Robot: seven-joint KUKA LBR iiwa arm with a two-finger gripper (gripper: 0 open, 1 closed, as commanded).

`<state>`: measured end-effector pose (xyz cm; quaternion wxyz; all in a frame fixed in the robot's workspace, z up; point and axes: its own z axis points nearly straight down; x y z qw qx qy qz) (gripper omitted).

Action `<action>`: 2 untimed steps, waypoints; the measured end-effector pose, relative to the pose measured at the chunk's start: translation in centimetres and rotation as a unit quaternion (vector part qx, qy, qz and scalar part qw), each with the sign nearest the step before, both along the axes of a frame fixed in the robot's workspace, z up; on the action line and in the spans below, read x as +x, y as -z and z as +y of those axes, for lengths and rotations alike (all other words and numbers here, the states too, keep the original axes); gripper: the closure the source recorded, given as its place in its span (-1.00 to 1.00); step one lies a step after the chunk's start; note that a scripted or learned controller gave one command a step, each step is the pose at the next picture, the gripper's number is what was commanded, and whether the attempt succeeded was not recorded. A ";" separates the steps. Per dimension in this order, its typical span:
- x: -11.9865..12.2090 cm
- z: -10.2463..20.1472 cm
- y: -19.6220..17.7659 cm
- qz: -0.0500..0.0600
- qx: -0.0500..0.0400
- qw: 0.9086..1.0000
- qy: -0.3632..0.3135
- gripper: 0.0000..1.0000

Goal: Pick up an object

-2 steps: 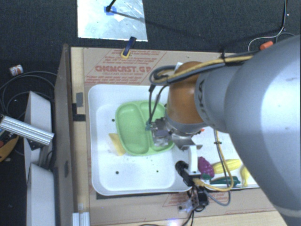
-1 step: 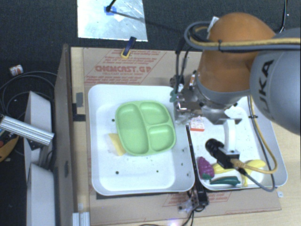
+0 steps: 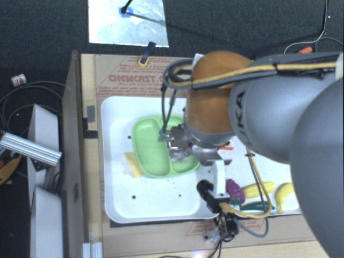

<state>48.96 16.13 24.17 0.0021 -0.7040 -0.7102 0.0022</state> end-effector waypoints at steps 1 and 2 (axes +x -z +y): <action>0.1 -6.7 -11.5 -0.009 0.001 1.000 0.006 1.00; 2.8 -3.5 1.5 0.001 -0.001 1.000 0.003 1.00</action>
